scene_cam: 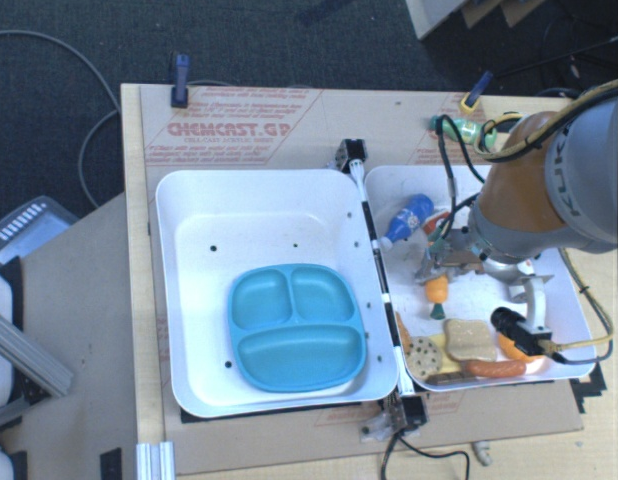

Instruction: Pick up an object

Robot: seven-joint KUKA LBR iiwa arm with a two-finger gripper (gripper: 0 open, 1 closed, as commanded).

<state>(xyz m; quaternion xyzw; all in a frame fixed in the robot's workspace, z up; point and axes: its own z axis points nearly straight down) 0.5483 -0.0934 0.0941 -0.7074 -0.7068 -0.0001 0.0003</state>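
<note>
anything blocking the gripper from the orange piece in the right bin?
Nothing visible. The gripper hangs directly above the small orange piece, with bare bin floor between. The blue item lies up-left; the sandwich and cookie lie nearer the camera, all apart from it.

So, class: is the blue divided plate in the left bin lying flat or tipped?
Flat. The blue divided plate lies face up on the left bin's floor, its three compartments showing.

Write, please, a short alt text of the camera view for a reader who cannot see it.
A grey and orange robot arm reaches from the right over the right white bin, which holds small toy foods, among them a blue bottle, a small orange piece and a sandwich. The left white bin holds a blue divided plate.
</note>
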